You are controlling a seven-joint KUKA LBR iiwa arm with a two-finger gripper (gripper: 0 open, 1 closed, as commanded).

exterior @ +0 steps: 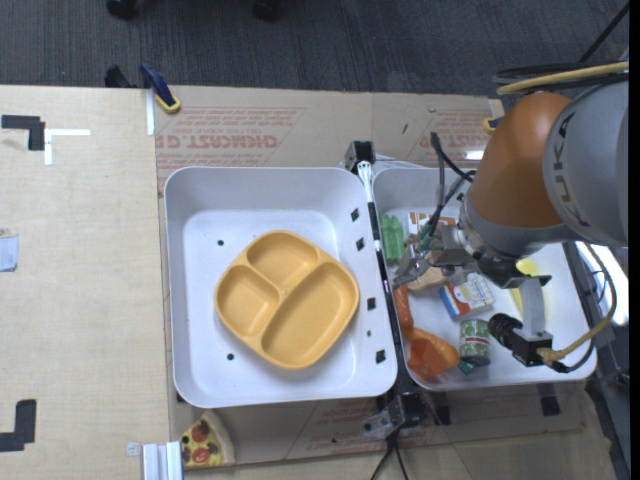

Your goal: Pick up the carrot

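Note:
The carrot [402, 308] is a slim orange piece lying along the left wall of the right bin [570, 363], pointing toward the front. My gripper [413, 266] hangs low over the bin's left side, just above and behind the carrot's far end. The arm's grey wrist and orange band cover much of the bin's middle and back. Nothing can be seen held in the gripper.
A rounder orange item [432, 354] lies at the carrot's near end, with a small green-labelled can [474, 341] and a white, red and blue packet [467, 296] beside it. A green item [391, 236] sits behind the gripper. The left bin [190, 288] holds a yellow divided plate [287, 298].

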